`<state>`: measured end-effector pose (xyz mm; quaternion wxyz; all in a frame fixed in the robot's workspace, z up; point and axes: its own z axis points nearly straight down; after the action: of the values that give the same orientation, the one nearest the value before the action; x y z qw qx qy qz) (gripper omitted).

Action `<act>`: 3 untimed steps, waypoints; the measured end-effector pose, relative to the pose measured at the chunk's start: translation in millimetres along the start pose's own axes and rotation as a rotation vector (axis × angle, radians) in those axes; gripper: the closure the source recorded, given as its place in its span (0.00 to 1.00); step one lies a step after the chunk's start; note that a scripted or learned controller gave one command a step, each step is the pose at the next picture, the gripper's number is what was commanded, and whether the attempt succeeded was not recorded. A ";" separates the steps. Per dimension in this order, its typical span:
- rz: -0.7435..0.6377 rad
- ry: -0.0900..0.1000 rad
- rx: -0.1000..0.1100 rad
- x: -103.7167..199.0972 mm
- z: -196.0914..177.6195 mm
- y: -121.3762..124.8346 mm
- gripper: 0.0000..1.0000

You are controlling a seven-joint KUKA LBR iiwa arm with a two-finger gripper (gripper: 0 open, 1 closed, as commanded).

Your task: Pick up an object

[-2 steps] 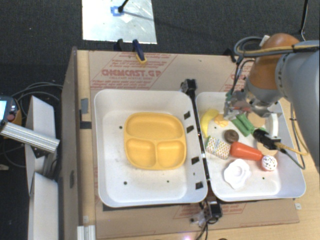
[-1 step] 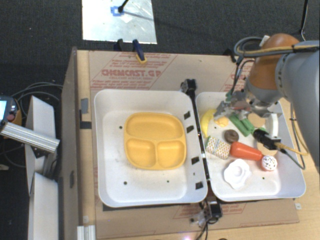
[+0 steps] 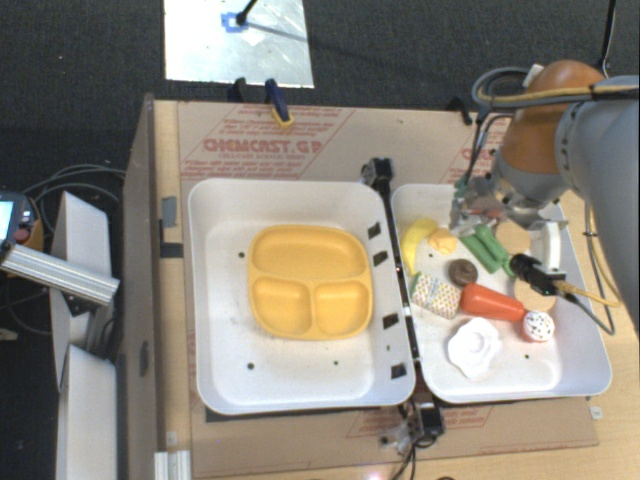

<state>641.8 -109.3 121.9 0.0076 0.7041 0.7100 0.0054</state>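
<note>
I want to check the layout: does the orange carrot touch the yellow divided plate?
Apart. The camera view shows the carrot in the right bin and the yellow plate in the left bin, with both bin rims between them.

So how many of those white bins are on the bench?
2. The left bin holds a yellow divided plate. The right bin holds a pile of small toys, and the arm hangs over its far end.
</note>
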 end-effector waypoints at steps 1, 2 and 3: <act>0.011 0.000 0.012 -46.3 -81.8 -25.2 1.00; 0.006 0.002 0.015 -43.4 -77.4 -24.6 0.00; 0.008 0.003 0.023 -63.2 14.0 -19.0 0.00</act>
<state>623.6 -172.8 107.8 -0.0017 0.7071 0.7071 -0.0016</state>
